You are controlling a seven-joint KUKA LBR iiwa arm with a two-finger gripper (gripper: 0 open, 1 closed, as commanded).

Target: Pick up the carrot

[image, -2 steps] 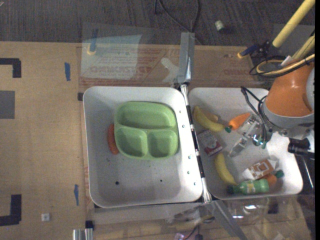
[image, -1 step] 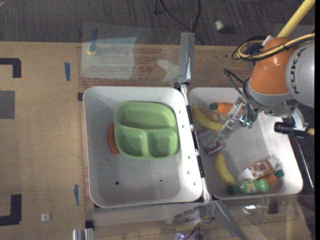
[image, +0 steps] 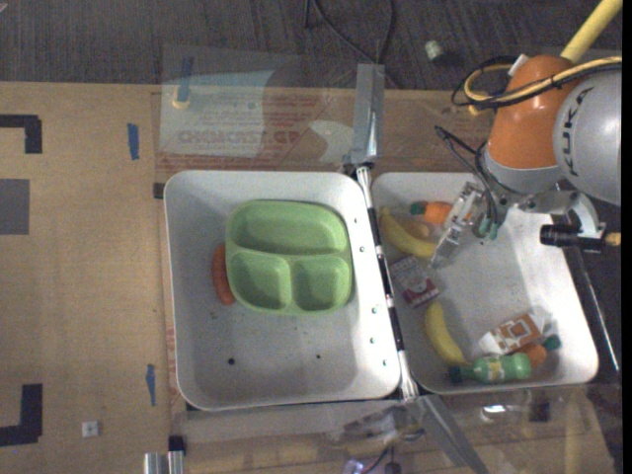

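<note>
Where the grey arm [image: 583,136] reaches in from the right, its orange band sits above the upper right corner of the right bin [image: 573,363], and the wrist slants down and leftward so that the claw [image: 446,247] hangs low over the upper left part of that bin. Its fingers stand slightly apart with nothing between them, their tips just beside the right end of a banana [image: 403,235] that lies along the bin's left wall. An orange-and-green piece [image: 431,208] lies near the top of the bin, just left of the claw's body. Below the fingertips rests a small red-and-white packet [image: 415,282], and farther down a second banana [image: 443,334] lies at a slant. Along the lower right of the bin sit a green bottle [image: 499,368] on its side, an orange-and-white carton [image: 513,334] and a small orange object with a dark green cap [image: 539,352]. The carrot [image: 222,275] is well apart from the claw, in the left bin [image: 197,363], lying lengthwise against the left edge of a green divided plate [image: 289,256] that partly covers it. The double wall between the two bins and the plate itself lie between the claw and the carrot. Both bins rest on the table [image: 79,294], which bears black markings and strips of blue tape.
</note>
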